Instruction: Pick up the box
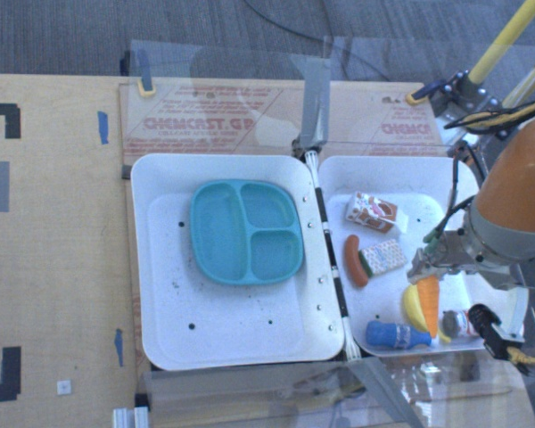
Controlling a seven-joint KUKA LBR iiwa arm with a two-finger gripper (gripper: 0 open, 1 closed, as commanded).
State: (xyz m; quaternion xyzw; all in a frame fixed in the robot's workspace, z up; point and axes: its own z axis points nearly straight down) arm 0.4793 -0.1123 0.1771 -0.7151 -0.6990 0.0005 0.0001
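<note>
two white bins sit side by side on the worktop (53, 239). the left bin (160, 328) holds a teal divided plate (246, 232). the right bin (428, 181) holds a box (371, 211), a red sausage (356, 260), a checkered packet (382, 257), a carrot (428, 304), a banana (413, 306) and a blue bottle (396, 334). the gripper (432, 261) hangs over the right bin, just above the carrot.

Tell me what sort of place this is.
Probably a robotics lab bench for pick-and-place trials: two white bins side by side, toy food and a small box in the right one, a teal divided plate in the left.
</note>
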